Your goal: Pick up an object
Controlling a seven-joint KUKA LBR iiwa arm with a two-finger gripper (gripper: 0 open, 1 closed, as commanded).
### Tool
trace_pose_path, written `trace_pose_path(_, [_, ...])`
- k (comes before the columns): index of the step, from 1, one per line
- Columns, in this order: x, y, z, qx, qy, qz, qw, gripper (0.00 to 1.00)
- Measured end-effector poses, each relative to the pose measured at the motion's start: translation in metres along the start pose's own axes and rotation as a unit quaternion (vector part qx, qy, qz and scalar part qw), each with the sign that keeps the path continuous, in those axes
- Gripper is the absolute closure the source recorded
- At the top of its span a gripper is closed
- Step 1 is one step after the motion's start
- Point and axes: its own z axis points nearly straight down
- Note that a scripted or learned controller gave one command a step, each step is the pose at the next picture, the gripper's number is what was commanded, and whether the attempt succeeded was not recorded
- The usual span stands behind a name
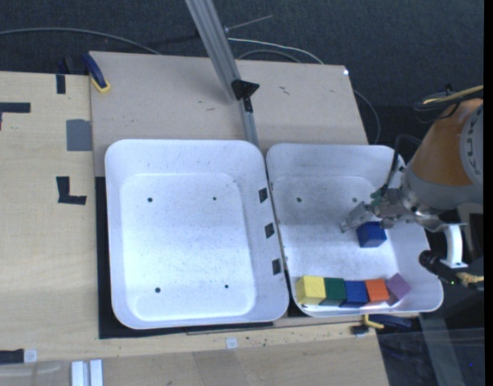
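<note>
A small blue cube sits in the right white bin, toward its right side. My gripper hangs directly over the cube's upper edge, touching or nearly touching it, and partly covers it. The grey wrist and orange band reach in from the right, above the bin's right rim. Along the bin's front wall several blocks lie in a row: yellow, green, blue, orange and purple.
The left white bin lies beside the right one, with black clips along the shared rim. A slanted metal post rises behind the bins. Cables run over the dark floor at the back.
</note>
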Motion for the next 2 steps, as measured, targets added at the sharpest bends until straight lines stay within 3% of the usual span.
trace_pose_path(1, [0.006,-0.010,0.006,-0.011,-0.007,0.000,0.9999,0.00])
trace_pose_path(2, [-0.011,-0.038,0.008,-0.014,-0.009,0.000,0.9999,0.00])
